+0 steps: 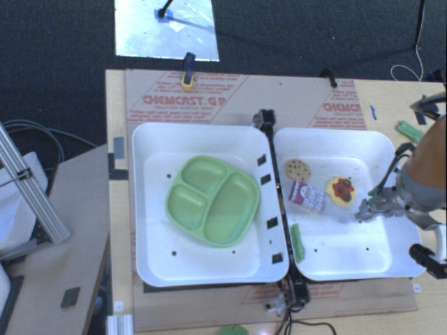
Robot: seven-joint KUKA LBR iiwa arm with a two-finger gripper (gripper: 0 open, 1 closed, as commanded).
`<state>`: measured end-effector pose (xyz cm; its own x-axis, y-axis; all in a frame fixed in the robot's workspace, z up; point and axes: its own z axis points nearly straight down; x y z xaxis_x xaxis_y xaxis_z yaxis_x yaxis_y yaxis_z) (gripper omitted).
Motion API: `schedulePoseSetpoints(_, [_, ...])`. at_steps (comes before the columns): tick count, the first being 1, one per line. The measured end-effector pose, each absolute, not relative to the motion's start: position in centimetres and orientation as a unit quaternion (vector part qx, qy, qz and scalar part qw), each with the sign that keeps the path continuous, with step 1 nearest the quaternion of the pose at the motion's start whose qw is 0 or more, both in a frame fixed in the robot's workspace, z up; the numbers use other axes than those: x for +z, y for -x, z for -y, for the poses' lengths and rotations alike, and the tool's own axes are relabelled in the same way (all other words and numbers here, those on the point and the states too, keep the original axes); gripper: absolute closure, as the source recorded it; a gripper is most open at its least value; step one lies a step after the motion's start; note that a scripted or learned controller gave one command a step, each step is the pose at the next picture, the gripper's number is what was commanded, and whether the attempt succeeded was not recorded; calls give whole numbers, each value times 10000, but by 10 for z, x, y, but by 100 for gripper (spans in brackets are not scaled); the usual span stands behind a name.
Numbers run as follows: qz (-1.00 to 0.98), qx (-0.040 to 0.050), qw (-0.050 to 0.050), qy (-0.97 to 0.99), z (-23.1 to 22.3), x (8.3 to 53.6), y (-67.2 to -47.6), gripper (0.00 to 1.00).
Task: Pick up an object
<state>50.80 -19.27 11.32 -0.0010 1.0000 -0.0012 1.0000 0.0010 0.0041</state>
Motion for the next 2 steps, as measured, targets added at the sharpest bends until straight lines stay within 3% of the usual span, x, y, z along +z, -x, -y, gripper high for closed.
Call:
schedulePoseSetpoints(1, [-7075, 10, 16, -7067, 193, 113, -508, 0])
schedulePoseSetpoints(2, [-7093, 18, 26, -7049, 206, 86, -580, 0])
